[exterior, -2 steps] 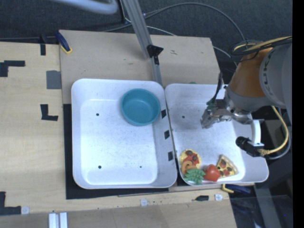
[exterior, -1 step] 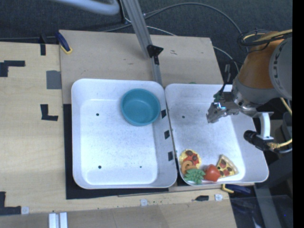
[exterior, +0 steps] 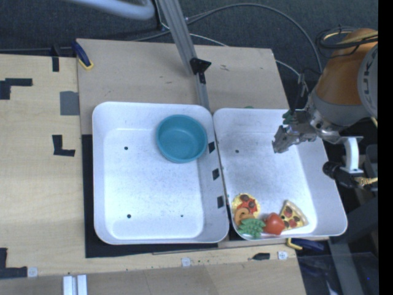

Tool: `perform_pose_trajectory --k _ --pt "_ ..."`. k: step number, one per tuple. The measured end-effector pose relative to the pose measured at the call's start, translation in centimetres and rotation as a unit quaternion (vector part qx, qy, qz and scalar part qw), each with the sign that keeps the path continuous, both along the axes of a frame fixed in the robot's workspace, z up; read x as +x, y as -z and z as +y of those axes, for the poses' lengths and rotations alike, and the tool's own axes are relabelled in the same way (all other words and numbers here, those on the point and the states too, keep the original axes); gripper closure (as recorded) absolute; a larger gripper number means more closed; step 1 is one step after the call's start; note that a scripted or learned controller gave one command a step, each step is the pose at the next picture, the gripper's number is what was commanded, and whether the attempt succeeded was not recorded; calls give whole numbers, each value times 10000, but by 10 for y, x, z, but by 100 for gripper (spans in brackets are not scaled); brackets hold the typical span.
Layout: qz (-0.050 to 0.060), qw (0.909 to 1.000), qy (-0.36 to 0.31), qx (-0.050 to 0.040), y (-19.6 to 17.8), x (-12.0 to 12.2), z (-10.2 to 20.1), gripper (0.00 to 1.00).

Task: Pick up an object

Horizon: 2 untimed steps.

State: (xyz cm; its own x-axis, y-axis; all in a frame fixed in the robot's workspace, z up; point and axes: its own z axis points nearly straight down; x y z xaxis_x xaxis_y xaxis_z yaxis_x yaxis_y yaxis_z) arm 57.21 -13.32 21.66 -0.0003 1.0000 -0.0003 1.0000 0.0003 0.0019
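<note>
A blue bowl [exterior: 181, 138] sits upright at the back of the left bin [exterior: 116, 189]. At the front of the right bin [exterior: 264, 171] lie several small toy foods: a round yellow-and-red piece [exterior: 245, 205], a green leafy piece [exterior: 250, 227], a red tomato-like piece [exterior: 274, 224] and a pizza slice [exterior: 293, 214]. My gripper [exterior: 284, 139] hangs over the back right of the right bin, well behind the toy foods, with nothing seen between its fingers.
A slanted metal pole [exterior: 184, 39] crosses the bench behind the bins and ends near the bins' shared wall. Cables [exterior: 270, 17] run along the back right. The arm's orange band [exterior: 344, 82] stands past the right bin's right rim.
</note>
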Motion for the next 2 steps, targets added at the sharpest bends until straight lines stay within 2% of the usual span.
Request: perform_pose_trajectory --k 2 --pt "11 10000 -23 6 -10 33 112 100"
